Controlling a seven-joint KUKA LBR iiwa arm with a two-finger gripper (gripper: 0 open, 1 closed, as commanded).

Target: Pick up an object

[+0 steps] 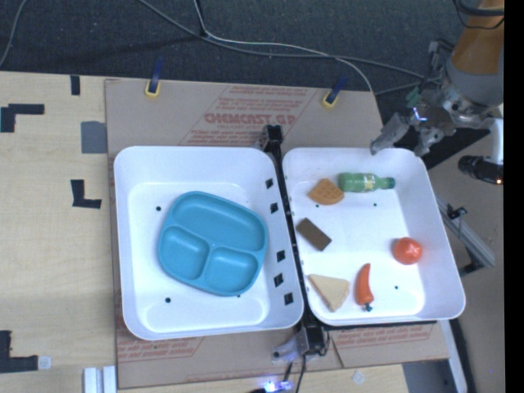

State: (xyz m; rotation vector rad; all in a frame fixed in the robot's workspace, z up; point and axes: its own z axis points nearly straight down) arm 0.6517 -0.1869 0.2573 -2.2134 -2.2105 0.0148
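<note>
The right bin [438, 297] holds several small items. A green bottle [366, 182] lies on its side near the back, with an orange waffle piece [326, 191] to its left. A brown bar [313, 233] lies by the left wall and a red tomato [407, 250] by the right wall. A tan bread wedge [329, 291] and a red chili pepper [363, 285] sit at the front. My gripper [399, 146] hangs above the bin's back right corner, open, with nothing between its fingers. It is up and right of the bottle.
The left bin [131, 219] holds a blue divided plate [213, 242]. A black divider with clips [282, 219] runs between the bins. Cables cross the dark floor behind the bench. Yellow clamps [152, 87] hold the cardboard sheet at the back.
</note>
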